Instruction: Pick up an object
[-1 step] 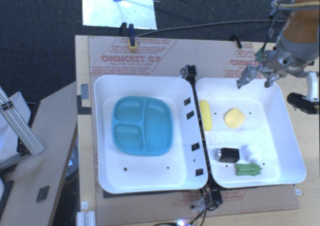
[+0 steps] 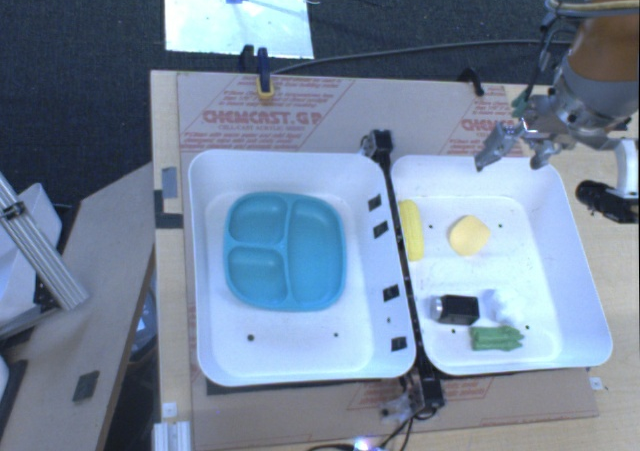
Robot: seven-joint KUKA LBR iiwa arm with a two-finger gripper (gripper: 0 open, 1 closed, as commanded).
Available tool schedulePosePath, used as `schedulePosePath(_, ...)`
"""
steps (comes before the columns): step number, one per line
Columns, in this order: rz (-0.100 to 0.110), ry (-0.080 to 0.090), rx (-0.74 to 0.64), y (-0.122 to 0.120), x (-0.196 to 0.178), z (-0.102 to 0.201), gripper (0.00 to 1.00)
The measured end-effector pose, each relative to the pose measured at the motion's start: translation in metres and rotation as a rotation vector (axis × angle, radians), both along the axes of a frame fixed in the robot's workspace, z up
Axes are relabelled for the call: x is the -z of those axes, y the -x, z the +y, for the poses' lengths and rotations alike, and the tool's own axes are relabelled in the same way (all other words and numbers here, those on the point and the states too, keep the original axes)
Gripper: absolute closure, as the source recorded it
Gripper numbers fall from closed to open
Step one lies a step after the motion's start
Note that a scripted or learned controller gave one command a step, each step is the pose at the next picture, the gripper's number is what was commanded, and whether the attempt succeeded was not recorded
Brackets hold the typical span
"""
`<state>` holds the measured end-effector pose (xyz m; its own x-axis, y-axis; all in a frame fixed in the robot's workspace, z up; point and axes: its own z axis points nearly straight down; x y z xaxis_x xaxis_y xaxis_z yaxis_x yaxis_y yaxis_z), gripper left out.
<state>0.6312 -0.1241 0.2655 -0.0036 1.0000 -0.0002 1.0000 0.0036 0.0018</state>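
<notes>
Lowest in my frame, in the right bin [image 2: 560, 339], I see a green object [image 2: 496, 339], then a black block [image 2: 458, 309] beside a white lump [image 2: 500, 305]. Further up lie a yellow lump [image 2: 468, 235] and a yellow bar [image 2: 410, 229] against the divider. The left bin [image 2: 215, 339] holds a blue divided plate [image 2: 286, 250]. At upper right, the end effector [image 2: 518, 151] hangs released over the right bin's far rim, grasping nothing.

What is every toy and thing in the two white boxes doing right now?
Gripper: open, holding nothing, above the right bin's far rim.
Blue divided plate: lying flat in the left bin.
Yellow corn cob: lying along the right bin's left wall.
Yellow round piece: resting loose.
Black block: lying flat.
Green toy: lying flat.
</notes>
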Motion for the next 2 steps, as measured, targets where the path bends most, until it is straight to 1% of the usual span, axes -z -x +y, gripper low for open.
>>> schedulePosePath(1, 0.005, 0.000, 0.002, 0.002, 0.062, -0.003, 0.00)
schedulePosePath(2, 0.004, 0.000, 0.003, 0.006, 0.110, -0.011, 0.00)
